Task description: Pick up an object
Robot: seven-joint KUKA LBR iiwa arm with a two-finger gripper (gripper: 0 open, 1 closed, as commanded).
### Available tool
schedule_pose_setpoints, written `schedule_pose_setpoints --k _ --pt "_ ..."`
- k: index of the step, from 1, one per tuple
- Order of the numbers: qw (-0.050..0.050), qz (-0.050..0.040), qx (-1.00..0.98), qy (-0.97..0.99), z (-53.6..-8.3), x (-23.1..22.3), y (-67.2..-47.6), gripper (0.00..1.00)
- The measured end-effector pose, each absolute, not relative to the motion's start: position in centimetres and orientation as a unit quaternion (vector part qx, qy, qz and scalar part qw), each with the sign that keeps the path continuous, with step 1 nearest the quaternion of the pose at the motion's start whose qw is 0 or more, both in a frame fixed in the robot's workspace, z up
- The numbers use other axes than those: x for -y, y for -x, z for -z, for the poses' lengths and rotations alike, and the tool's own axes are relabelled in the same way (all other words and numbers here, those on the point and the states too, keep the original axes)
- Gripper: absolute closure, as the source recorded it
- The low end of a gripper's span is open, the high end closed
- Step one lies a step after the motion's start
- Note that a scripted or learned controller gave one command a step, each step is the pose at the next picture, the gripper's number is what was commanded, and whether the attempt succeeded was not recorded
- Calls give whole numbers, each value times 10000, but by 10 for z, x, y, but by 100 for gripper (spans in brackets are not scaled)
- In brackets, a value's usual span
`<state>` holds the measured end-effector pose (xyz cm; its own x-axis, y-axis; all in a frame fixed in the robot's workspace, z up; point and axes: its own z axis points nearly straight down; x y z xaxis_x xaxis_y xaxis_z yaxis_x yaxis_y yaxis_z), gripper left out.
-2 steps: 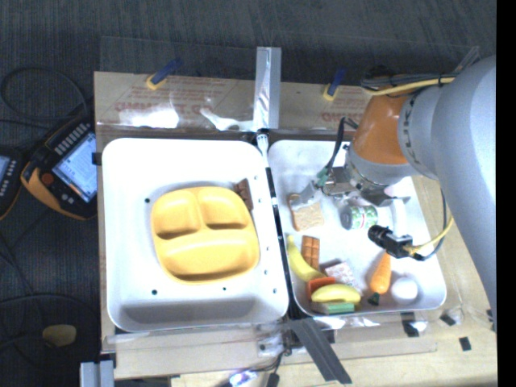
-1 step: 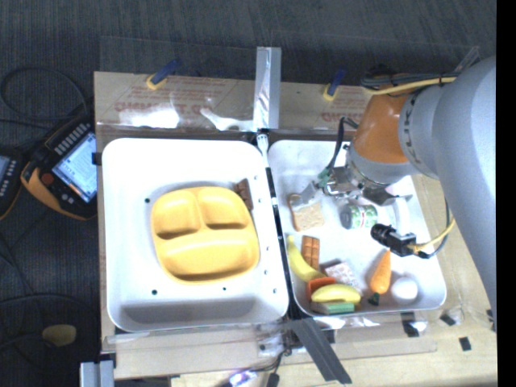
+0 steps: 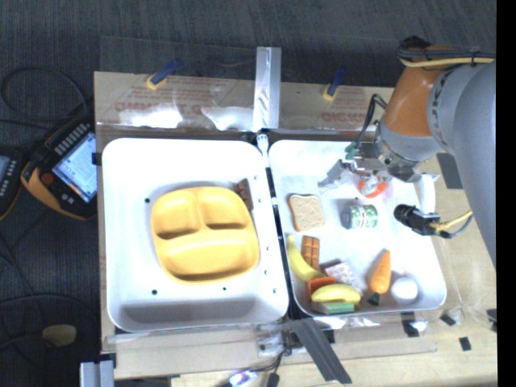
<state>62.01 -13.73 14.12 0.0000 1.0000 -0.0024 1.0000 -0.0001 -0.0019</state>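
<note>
My gripper [image 3: 353, 172] hangs low over the back of the right bin [image 3: 430, 252], with the grey and orange arm [image 3: 419, 103] reaching in from the right. A small red and white object [image 3: 372, 188] lies right beside the gripper, and I cannot tell whether they touch. Just in front of them are a slice of bread [image 3: 306, 212] and a green can [image 3: 359, 216] on its side. Toward the front of this bin lie a banana [image 3: 299, 260], a brown block [image 3: 311, 248], a carrot [image 3: 380, 270], a white egg [image 3: 405, 289] and a yellow and green piece [image 3: 334, 295].
The left bin [image 3: 121, 216] holds a yellow divided tray [image 3: 205, 232] with a small brown piece [image 3: 243, 190] at its back right corner. A black fitting [image 3: 411, 216] sticks over the right bin's right rim. A handheld controller [image 3: 68, 172] lies left of the bench.
</note>
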Motion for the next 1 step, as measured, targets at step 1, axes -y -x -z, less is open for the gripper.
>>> schedule_pose_setpoints --k 1 --pt "1 15 -7377 -6751 -126 203 -563 0"
